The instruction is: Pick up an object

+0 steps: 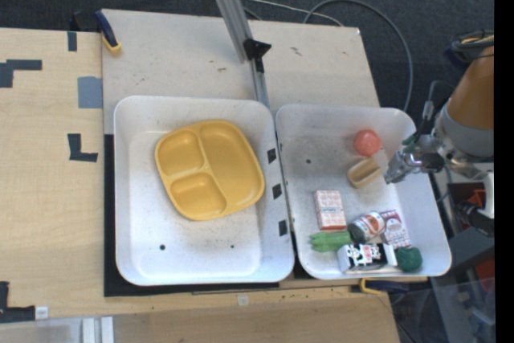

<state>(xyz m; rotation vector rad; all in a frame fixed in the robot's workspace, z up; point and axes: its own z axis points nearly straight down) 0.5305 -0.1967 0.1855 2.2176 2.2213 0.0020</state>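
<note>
In the camera view, the end effector (pixel 399 170) hovered at the right side of the right shallow white bin (pixel 299 173), just beside the tan bun-shaped toy (pixel 364 172). How far it was open I cannot tell (it was too small and blurred), and nothing was visible in it. The round red ball (pixel 367 142) lay near, so a descent could push the bun against it. The yellow divided plastic plate (pixel 210 169) lay in the left white bin (pixel 132 197).
</note>
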